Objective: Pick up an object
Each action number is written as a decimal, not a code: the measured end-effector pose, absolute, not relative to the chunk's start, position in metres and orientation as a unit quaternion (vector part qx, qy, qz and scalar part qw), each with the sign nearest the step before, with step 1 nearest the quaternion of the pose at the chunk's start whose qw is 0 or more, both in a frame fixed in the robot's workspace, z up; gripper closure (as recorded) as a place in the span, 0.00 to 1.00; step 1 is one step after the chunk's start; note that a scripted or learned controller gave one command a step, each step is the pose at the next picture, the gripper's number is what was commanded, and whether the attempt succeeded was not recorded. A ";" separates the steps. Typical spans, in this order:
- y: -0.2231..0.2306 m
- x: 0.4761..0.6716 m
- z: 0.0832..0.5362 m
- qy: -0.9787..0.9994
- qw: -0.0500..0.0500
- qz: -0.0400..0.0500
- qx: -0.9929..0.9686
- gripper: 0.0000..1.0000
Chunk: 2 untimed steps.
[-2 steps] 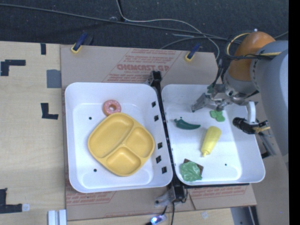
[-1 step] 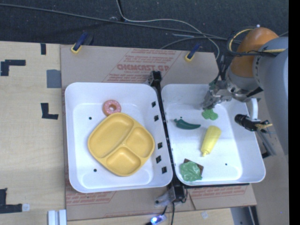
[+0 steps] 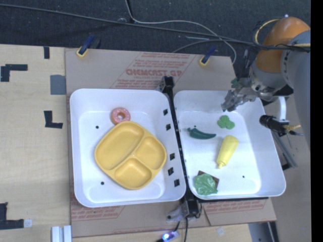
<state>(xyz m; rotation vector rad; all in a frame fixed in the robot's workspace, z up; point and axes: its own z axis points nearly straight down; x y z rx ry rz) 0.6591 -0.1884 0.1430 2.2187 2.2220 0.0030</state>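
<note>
The right bin (image 3: 262,183) holds a small green broccoli piece (image 3: 226,122), a dark green pepper (image 3: 201,133), a yellow corn cob (image 3: 226,150) and a green leafy piece on a brown base (image 3: 206,183). My gripper (image 3: 230,104) hangs over the bin's far right corner, just above and beyond the broccoli piece, with nothing seen between its fingers. The arm's orange band (image 3: 278,43) sits above it at the upper right.
The left bin (image 3: 81,135) carries a yellow divided plate (image 3: 130,155) and a pink donut (image 3: 120,116) at its far side. Black clips line the divider (image 3: 171,135) between the bins. Cables cross the dark area beyond the bench.
</note>
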 end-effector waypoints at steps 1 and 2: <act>-0.196 0.660 0.191 0.708 0.002 0.001 0.706 1.00; -0.195 0.661 0.227 0.708 0.001 0.001 0.706 1.00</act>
